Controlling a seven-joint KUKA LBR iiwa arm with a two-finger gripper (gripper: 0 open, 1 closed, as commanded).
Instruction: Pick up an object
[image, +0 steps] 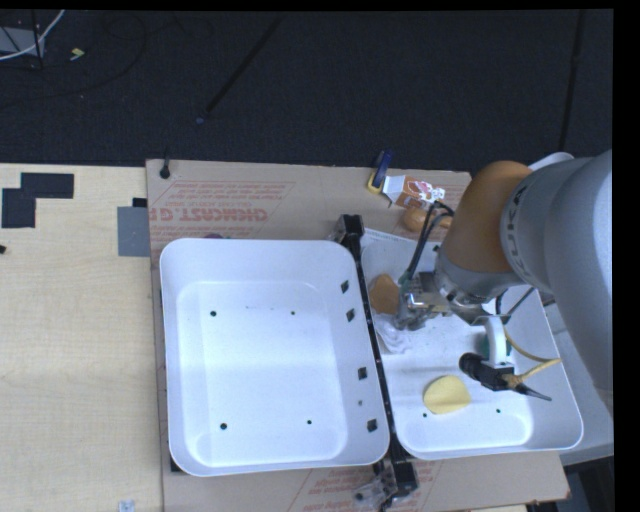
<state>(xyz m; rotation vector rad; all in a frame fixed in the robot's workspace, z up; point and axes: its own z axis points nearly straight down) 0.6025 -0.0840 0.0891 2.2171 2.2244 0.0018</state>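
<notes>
- Partly hidden: gripper (411, 314) tip sits low in R bin (560, 428), blurred under the wrist; parted or closed, cannot tell.
- Arm (560, 240) covers R bin's far-right corner.
- Pale crumpled film (394, 341) just below gripper; hard to identify.
- L bin (180, 350) lies alongside.
- Snack packet (415, 192) and blue-yellow clip (380, 175) lie on cardboard (250, 205) beyond the bins.
- Yellow lump (446, 394) near R bin's front wall, apart from gripper.
- Task obj.: brown rounded lump (383, 293), matte, by R bin's left wall, just beside gripper; contact unclear.
</notes>
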